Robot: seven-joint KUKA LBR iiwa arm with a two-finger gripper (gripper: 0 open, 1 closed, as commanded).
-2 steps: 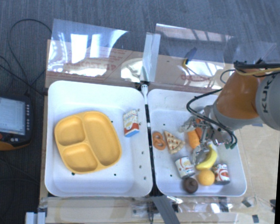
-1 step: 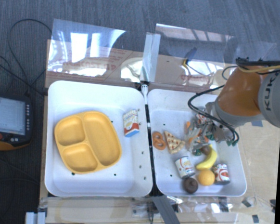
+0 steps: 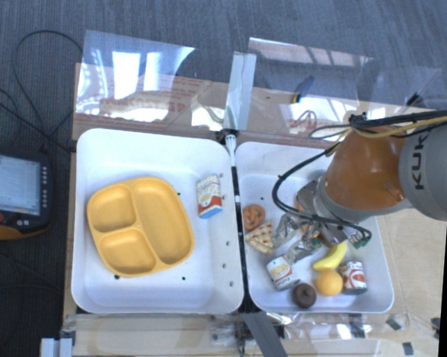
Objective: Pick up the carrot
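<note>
Metal jaws (image 3: 302, 232) low in right bin (image 3: 380, 298), grip unreadable, curved banana (image 3: 331, 256), round orange (image 3: 328, 283)

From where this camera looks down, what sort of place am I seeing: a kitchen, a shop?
Most likely a robotics lab, not a kitchen. A grey and orange robot arm reaches over two white bins of toy food, a handheld control screen lies on the carpet beside the bench, and cables trail about.

Carrot (image 3: 312, 233), mostly hidden, right bin (image 3: 257, 290)
</note>
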